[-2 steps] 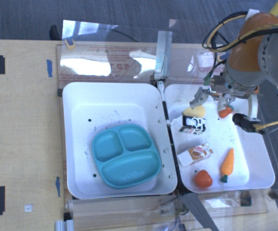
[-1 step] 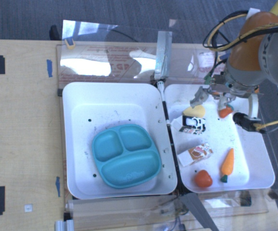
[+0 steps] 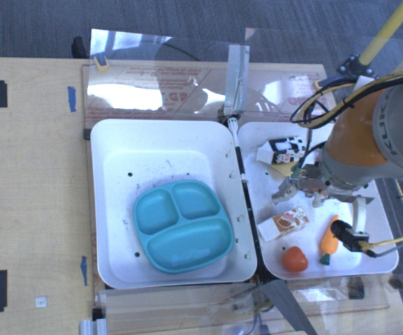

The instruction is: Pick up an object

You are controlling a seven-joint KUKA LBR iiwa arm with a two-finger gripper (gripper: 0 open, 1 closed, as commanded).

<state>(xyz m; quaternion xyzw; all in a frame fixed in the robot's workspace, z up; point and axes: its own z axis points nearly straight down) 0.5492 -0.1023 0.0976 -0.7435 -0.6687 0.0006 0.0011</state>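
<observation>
A: Where do we have the gripper point(image 3: 293, 185) right now?

B: Low over the right bin point(image 3: 390, 260), near its middle. We see the metal fingers point(image 3: 283, 190) spread a little apart with nothing between them – so we hold no object yet.

A: Why so close to that spot?

B: The small packet with the orange picture point(image 3: 287, 221) lies flat just below the fingertips, and we judge it the likeliest target; it is flat and thin, so it could slip. The black-and-white carton point(image 3: 279, 151) sits just above the gripper, tipped against the bin's upper part.

A: And further out?

B: The red tomato point(image 3: 295, 259) rests near the bin's lower edge, and the orange carrot point(image 3: 330, 239) lies just to its right, close beside the black cable end – both apart from the fingers. In the left bin point(image 3: 107, 152) we see only the blue divided plate point(image 3: 183, 225), well away from the arm, so we leave it
</observation>
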